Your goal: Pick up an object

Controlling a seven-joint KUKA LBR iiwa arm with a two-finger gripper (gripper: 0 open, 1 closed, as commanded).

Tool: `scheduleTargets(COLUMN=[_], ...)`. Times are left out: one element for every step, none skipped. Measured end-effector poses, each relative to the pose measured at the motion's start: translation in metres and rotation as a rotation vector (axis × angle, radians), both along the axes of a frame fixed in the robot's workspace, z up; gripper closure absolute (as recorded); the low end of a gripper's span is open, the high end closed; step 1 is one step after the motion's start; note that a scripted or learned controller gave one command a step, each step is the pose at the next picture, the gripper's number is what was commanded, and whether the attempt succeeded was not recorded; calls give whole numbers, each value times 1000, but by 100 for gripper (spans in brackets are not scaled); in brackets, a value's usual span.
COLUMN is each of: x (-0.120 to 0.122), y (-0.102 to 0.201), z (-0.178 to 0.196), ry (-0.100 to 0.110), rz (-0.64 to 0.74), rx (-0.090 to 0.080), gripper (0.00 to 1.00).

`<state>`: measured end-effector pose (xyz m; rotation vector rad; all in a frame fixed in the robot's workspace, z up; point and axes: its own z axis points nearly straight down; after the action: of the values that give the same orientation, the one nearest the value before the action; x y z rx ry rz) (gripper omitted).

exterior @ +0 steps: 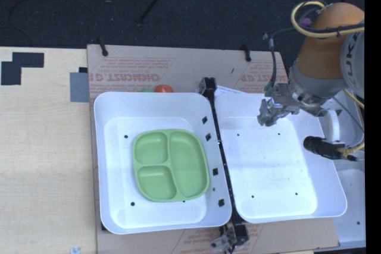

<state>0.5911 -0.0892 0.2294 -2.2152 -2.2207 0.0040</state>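
**Plate in left bin, gripper over right**

You see a green divided plate [171,165] lying flat in the left bin [113,128], lower centre. The gripper [266,116] hovers over the right bin [321,199]'s upper part; you cannot tell its opening, nothing visibly held.

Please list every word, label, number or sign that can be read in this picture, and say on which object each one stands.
"CHEMCRZT, G...": my best reading of red print, upside down, on the cardboard sheet behind the left bin; the letters are blurred and uncertain.
Smaller red lines under it: too small to read.
Red print on the cardboard's front edge, below the bins: too blurred to read.
Part of dark lettering on the arm, at the right edge: cut off, unreadable.
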Motion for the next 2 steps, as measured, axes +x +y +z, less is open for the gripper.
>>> scheduleTargets(x=[-25,-42], y=[54,106], z=[-8,3], ry=[1,0], rz=[1,2], rx=[0,1], gripper=[100,100])
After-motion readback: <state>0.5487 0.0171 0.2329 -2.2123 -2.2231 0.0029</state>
